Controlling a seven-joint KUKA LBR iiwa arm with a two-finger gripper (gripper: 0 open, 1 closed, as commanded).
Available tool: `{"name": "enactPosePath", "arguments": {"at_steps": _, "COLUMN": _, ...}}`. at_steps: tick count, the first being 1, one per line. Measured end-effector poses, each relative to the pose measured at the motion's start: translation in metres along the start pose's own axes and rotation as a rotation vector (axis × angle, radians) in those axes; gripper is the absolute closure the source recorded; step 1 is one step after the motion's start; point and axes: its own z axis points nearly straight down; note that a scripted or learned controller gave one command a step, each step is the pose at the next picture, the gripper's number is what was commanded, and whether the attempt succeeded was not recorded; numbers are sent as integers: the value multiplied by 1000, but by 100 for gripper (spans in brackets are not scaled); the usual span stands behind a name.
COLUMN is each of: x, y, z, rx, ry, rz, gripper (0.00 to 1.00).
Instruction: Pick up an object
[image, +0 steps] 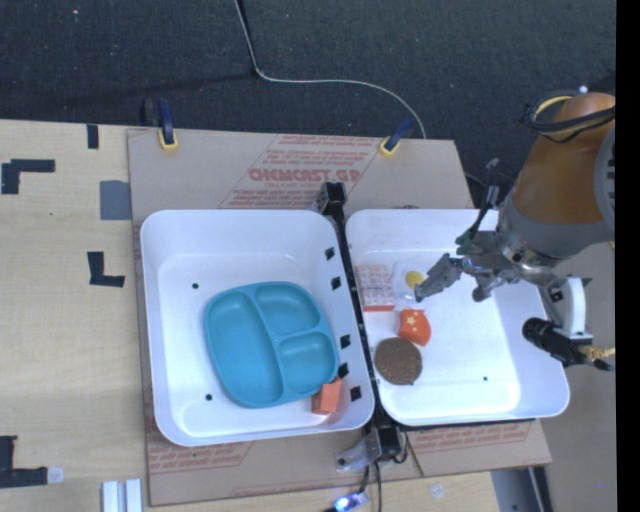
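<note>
The red tomato (415, 326) lies in the right bin (500, 400), near its left wall; a brown disc (399, 361) sits just beside it at seven o'clock, a small yellow piece (413, 279) at twelve. The gripper (455, 279) hangs at the tomato's two o'clock, fingers spread, holding nothing; descending slightly off, a finger could nudge the round tomato so it rolls away, or catch the disc instead.

- Cardboard sheet (300, 165) lies under both bins, with red print near its back edge.
- Two clamps, one yellow-tipped (166, 128), one blue (397, 137), grip that back edge.
- Black cable (330, 80) trails over the dark floor behind.
</note>
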Motion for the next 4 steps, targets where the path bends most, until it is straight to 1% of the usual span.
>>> {"name": "enactPosePath", "arguments": {"at_steps": 1, "x": 0, "y": 2, "z": -6, "rx": -12, "ry": -1, "rz": -3, "gripper": 0}}
{"name": "enactPosePath", "arguments": {"at_steps": 2, "x": -1, "y": -1, "z": 38, "rx": -7, "ry": -2, "rz": -3, "gripper": 0}}
{"name": "enactPosePath", "arguments": {"at_steps": 3, "x": 3, "y": 5, "z": 99, "rx": -5, "ry": -1, "rz": -3, "gripper": 0}}
{"name": "enactPosePath", "arguments": {"at_steps": 4, "x": 4, "y": 5, "z": 152, "rx": -12, "ry": -3, "rz": -3, "gripper": 0}}
